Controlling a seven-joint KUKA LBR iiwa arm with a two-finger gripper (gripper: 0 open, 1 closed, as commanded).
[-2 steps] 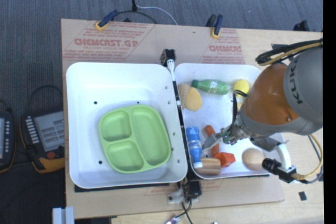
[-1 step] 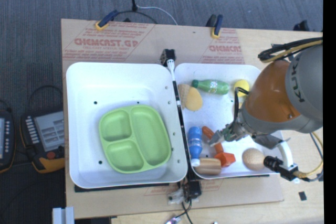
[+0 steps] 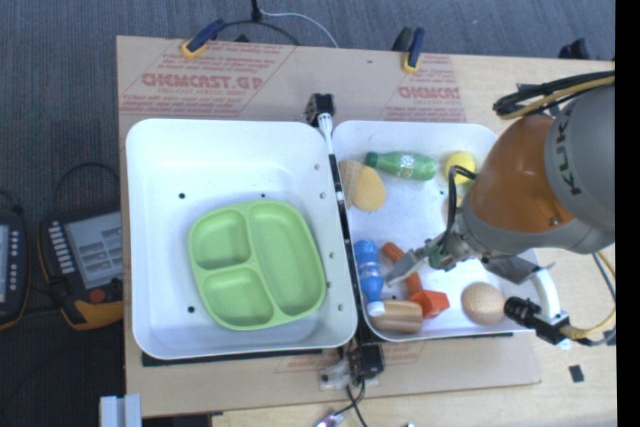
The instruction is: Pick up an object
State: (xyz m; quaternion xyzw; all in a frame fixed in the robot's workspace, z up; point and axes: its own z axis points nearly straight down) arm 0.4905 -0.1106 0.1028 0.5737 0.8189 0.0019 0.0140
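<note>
Your gripper (image 3: 408,264) hangs low in the right bin (image 3: 425,133), fingers spread wide, holding nothing. An orange block (image 3: 431,301) lies just at its 5 o'clock, a blue bottle (image 3: 367,267) at 9.

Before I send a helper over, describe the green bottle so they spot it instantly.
Look in the right bin, along its far wall. The green bottle lies on its side there, between a tan piece and a yellow ball. It is the only green item in that bin.
</note>
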